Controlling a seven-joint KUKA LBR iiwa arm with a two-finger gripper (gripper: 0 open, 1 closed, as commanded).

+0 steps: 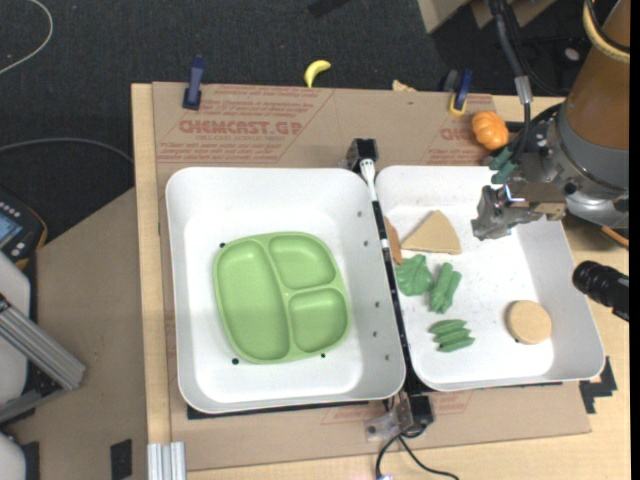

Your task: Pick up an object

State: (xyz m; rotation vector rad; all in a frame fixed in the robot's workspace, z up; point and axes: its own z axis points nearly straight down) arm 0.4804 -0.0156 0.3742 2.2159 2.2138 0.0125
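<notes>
The right bin (570, 363) holds a tan triangular wedge (433, 234), several green bean-like pieces (428, 284), one more green piece (452, 335) and a round tan biscuit (527, 322). A small brown piece (393, 243) lies against the bin's left wall. My gripper (493, 218) hangs over the upper right part of this bin, just right of the wedge and apart from it. Nothing shows between its fingers.
In the left bin (190, 268) lies a green divided plate (281, 294). A small orange toy (488, 129) and a yellow banana toy (316, 70) rest on the cardboard behind the bins. Blue clamps (194, 81) hold the board's far edge.
</notes>
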